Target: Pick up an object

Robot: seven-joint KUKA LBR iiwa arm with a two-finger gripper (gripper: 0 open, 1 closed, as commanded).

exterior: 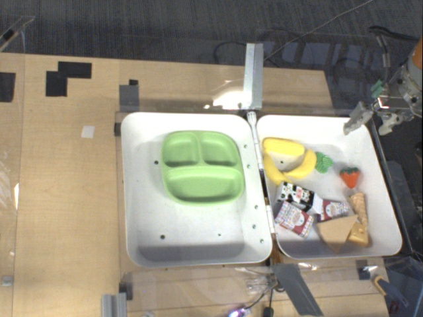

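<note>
The right bin (pixel 380 177) holds several toy foods: a yellow wedge (pixel 284 149) on top of a banana (pixel 294 170), a small green piece (pixel 322 162), a red strawberry (pixel 350 176), a printed packet (pixel 295 209), a tan block (pixel 336 231) and a brown biscuit-like piece (pixel 359 207). My gripper (pixel 371 119) hangs over the bin's far right corner, above and apart from every object. Its two grey fingers (pixel 355 120) stand spread, open, with nothing between them.
A green divided plate (pixel 201 166) lies in the left bin (pixel 142 197). A metal post (pixel 254 71) rises behind the seam between the bins. Cables run across the dark floor at the back right.
</note>
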